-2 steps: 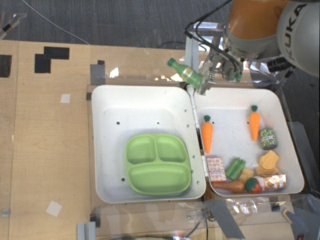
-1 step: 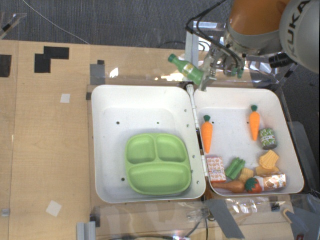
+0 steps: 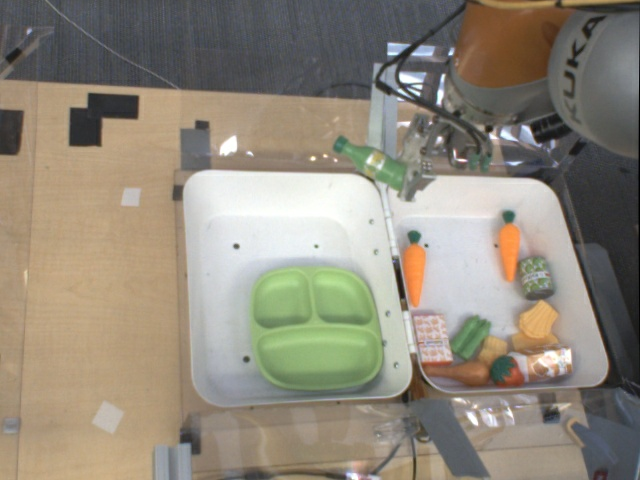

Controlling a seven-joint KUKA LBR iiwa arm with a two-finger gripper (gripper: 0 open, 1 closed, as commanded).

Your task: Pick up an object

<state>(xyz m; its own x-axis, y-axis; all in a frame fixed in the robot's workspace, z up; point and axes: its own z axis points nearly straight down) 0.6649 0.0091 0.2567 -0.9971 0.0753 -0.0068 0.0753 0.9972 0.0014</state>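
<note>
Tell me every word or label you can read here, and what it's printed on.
"KUKA", partly cut off, on the grey arm.
Print on the small red and white box: too small to read.
Label on the lying packet: blurred.
Label on the green bottle: unreadable.

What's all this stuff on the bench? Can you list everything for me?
bins: 2, white, side by side on the bench, left, right
divided plate: 1, light green, left bin
toy carrots: 2, orange, right bin, and
toy bottle: 1, green, between the tool's fingers above the bins' far edge
small carton: 1, red and white, right bin's near side
other toy foods: several, mixed colours, right bin's near corner
arm: 1, grey and orange, upper right
tool: 1, metal, shut on the bottle
</note>
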